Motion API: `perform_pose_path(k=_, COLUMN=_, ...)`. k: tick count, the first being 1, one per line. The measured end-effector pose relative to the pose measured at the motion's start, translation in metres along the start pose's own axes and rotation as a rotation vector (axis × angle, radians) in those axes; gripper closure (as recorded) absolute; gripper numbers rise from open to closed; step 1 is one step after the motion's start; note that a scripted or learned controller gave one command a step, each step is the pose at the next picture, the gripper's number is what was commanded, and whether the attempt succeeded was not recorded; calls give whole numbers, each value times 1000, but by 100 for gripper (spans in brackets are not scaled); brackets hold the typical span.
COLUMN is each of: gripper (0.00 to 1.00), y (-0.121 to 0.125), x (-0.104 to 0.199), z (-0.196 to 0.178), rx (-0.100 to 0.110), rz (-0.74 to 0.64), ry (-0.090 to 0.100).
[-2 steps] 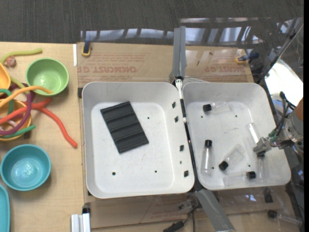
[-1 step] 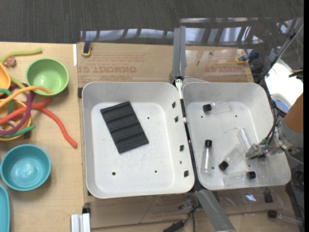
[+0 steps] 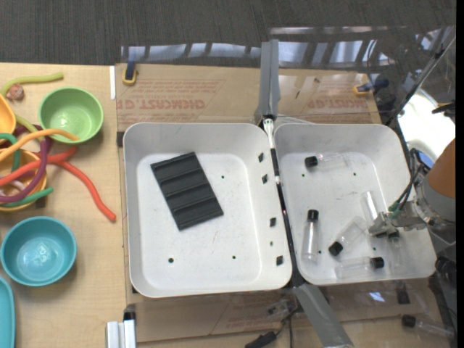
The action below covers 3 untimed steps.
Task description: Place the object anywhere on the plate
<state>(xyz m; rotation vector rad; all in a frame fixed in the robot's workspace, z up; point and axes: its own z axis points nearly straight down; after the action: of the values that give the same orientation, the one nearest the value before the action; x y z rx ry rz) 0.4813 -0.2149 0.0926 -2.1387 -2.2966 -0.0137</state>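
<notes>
Clear plastic vials with black caps lie scattered across the right bin (image 3: 391,140); one capped vial (image 3: 312,232) lies lengthwise well to the left of the tool (image 3: 383,227), another (image 3: 360,264) lies just below it near the bin's front rim, and a third (image 3: 326,162) sits farther up and to the left. One uncapped-looking tube (image 3: 370,205) lies right beside the tool's tip, possibly touching it; whether the tool is wide, narrow or closed on anything cannot be told, since the metal parts blur into the transparent plastic.

Far to the tool's left, in the left bin (image 3: 138,194), lies the dark ribbed rectangular plate (image 3: 186,190), flat and set at an angle.

The step in hand looks like picking a vial. These are smooth, round and see-through, so they are likely to roll or slip; a grasp across the barrel, square to its long axis and near the middle, should serve best. Lifting straight up before crossing the ridge between the bins would avoid snagging. The plate's ridges should stop a round vial rolling if it is laid along the grooves.
</notes>
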Motion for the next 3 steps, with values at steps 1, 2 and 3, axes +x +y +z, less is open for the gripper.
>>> perform_pose_path(k=1, gripper=100, y=-5, x=-7, z=-14, rx=5, rz=173, ry=-9)
perform_pose_path(k=2, gripper=100, y=-4, x=0, z=1, rx=7, rz=312, ry=-6)
perform_pose_path(k=3, gripper=100, y=-3, x=4, z=-86, rx=5, rz=340, ry=-10)
